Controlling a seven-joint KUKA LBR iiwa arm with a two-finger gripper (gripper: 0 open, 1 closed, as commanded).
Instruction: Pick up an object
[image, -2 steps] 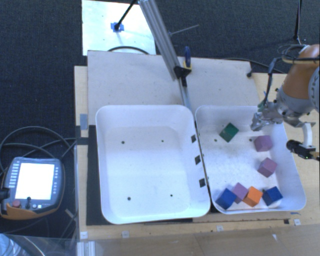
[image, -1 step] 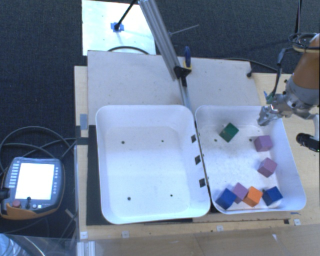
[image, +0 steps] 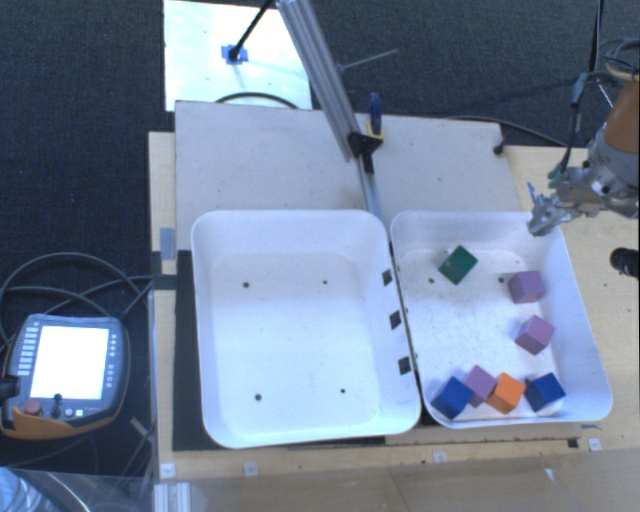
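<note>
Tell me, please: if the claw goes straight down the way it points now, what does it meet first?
Probably the upper right rim of the right bin, or the bare floor just inside it. The claw hangs over that corner; the closest block, a purple cube, lies beyond it. Depth is unclear from this slanted view.

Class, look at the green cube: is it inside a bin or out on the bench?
Inside. The green cube sits on the floor of the right bin, near its back wall.

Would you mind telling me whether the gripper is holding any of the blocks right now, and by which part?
Nothing is held: the gripper sits above the right bin's far corner, apart from every block.
</note>
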